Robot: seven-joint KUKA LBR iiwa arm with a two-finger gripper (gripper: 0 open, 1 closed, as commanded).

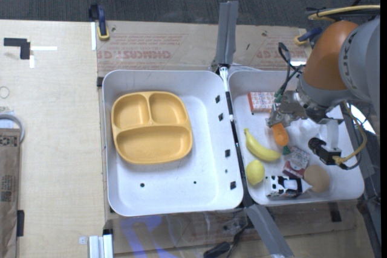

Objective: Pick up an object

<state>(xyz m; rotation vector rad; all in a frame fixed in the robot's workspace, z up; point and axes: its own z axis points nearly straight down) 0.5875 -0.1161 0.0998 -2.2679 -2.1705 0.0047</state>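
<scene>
We see the gripper (pixel 279 122) low in the right bin (pixel 351 190), its jaws pinching a small orange carrot-shaped object (pixel 280 135) that hangs below them, just beside the banana (pixel 261 147) and above the lemon (pixel 255 173).

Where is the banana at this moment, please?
The banana lies in the right bin, near its left wall, with the lemon just below it and the carrot to its upper right.
</scene>
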